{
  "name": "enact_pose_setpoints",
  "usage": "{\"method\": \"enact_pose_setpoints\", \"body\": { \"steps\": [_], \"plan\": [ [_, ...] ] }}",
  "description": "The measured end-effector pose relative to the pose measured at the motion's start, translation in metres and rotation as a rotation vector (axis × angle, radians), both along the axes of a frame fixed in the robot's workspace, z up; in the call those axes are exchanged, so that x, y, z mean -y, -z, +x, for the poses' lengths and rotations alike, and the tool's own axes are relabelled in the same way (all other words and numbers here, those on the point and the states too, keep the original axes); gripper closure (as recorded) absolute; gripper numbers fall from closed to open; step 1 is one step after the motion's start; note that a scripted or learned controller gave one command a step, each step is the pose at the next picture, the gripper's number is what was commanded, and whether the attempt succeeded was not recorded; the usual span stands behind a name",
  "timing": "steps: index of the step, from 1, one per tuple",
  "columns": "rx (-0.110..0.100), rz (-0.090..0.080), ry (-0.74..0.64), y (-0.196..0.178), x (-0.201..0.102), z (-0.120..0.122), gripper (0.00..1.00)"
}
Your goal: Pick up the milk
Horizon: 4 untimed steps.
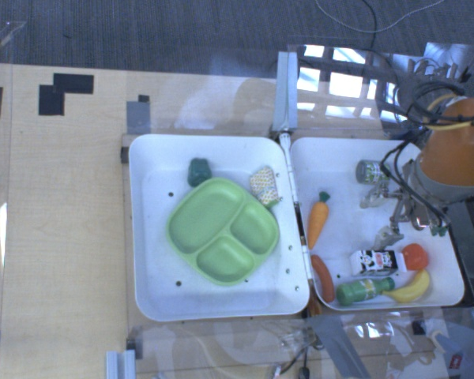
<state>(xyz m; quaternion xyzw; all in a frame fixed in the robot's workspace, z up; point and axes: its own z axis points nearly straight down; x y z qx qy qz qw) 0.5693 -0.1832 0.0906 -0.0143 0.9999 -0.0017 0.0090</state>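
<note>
- Overhead at right, grey arm with orange band (458, 144) reaching in over right bin (340, 172); black cables looped around wrist.
- Gripper (391, 219) pointing down and leftward above bin's middle, metal fingers (389, 235) spread apart with nothing between them, just above milk.
- One milk carton (375, 261), small, boxy, white with black patches, lying on its side near right bin's front, touching green bottle below it and red tomato at its right end.
- One green bottle (365, 290), smooth plastic cylinder, lying along front wall.
- One banana (411, 288), yellow, curved, just right of bottle.
- One tomato (415, 256), round, red-orange, glossy.
- One carrot (317, 218), orange taper with green top, near left wall.
- One sausage (323, 278), reddish-brown, oblong, at front left corner.
- One tin can (370, 170), silvery with green label, on its side toward back.
- Two shallow white bins side by side, rounded corners, smooth plastic.
- Left bin (154, 290): one light green divided plate (223, 230) with three compartments; one dark green lump (199, 171) just behind plate; one pale patterned piece (264, 184) at plate's back right edge, kind hard to tell.
- Wooden bench (55, 227), light grain, with black square markings at back left.
</note>
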Motion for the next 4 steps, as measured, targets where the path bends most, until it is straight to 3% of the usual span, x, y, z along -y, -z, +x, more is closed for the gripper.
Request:
{"method": "enact_pose_setpoints", "body": {
  "steps": [1, 2, 3, 4],
  "plan": [
    [-0.006, 0.006, 0.322, -0.033, -0.02, -0.068, 0.0],
    [-0.004, 0.008, 0.484, 0.001, -0.04, -0.032, 0.0],
    [0.007, 0.01, 0.649, -0.001, -0.088, -0.069, 0.0],
    [0.0, 0.014, 0.746, 0.001, -0.082, 0.014, 0.0]
  ]
}}
